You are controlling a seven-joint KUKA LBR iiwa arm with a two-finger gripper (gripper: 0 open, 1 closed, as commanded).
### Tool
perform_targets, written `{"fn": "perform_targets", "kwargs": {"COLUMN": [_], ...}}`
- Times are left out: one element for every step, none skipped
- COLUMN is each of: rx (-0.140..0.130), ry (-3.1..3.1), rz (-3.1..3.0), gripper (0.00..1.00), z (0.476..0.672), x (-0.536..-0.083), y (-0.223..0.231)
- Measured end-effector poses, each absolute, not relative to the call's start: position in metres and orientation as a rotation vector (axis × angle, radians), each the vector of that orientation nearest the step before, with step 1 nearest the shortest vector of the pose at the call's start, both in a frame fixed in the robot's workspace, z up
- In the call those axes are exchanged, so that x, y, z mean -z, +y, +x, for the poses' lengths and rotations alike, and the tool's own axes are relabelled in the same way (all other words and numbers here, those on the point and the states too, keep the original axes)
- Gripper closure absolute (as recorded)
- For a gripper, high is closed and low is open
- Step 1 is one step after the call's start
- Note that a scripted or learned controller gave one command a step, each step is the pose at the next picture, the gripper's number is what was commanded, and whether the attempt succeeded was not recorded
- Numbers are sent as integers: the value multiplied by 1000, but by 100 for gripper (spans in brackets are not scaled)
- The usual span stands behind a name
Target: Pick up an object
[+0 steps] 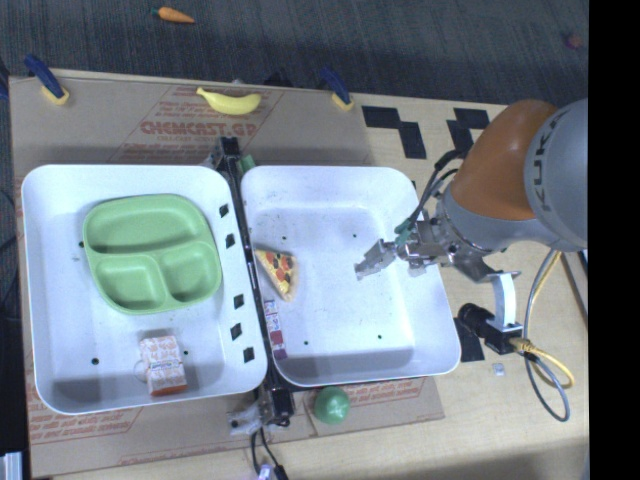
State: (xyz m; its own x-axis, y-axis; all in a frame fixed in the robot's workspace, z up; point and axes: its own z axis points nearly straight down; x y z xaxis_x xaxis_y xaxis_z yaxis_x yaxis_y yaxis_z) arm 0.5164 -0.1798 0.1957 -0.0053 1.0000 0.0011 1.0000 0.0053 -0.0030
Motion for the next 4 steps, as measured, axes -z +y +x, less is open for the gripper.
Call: {"fn": "perform_targets", "kwargs": {"rx": [-1,0,-3,1], "ry": [-2227,-2226,-2226,-2226], "rz": [-2212,-2215,-2213,-2219], "gripper": [0,0,0,0], "z": [582,656,630,602], "x": [-158,-170,-91,-190], "y": [-203,-211,-210,-212]}}
